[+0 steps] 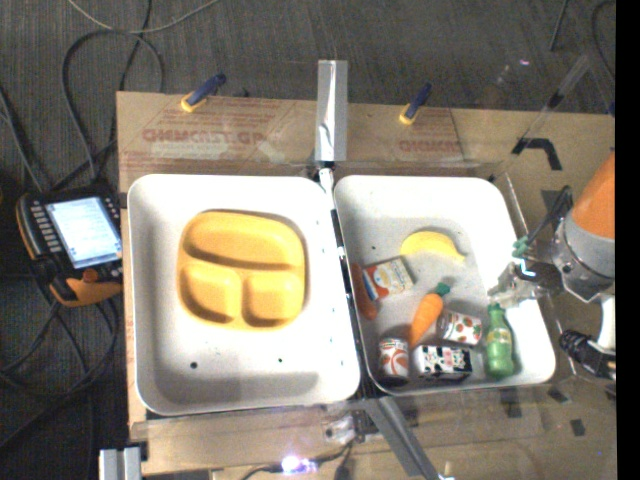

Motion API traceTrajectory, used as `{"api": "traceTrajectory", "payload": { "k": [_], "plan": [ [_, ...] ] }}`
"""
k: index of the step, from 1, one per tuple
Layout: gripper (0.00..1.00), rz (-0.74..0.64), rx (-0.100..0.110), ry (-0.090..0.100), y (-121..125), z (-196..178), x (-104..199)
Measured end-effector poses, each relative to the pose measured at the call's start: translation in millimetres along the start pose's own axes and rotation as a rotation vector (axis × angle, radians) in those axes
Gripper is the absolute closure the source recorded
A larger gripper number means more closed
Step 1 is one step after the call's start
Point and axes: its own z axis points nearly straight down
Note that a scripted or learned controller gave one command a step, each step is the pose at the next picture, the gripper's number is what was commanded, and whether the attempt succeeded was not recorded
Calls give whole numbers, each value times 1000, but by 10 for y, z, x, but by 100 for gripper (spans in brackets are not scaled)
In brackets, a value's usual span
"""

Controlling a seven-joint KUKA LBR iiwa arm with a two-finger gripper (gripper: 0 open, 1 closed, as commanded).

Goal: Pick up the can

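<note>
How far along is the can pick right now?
Nothing looks done: the small red-and-white can still lies in the right white bin, near its front edge beside the black-and-white carton. The hand is at the bin's right rim, apart from it. Reach, grasp and lift remain.

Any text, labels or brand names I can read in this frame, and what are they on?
None can be read.
Red print on the cardboard sheet: too blurred.
Tablet screen: too small.
Labels on the can, cartons and green bottle: too small.
</note>
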Motion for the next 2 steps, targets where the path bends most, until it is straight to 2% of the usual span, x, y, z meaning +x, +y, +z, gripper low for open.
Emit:
{"api": "traceTrajectory", "payload": {
  "k": [1, 2],
  "plan": [
    [0, 0, 0, -1, -1, 0, -2],
    [0, 33, -4, 17, -31, 943, 82]
  ]
}}
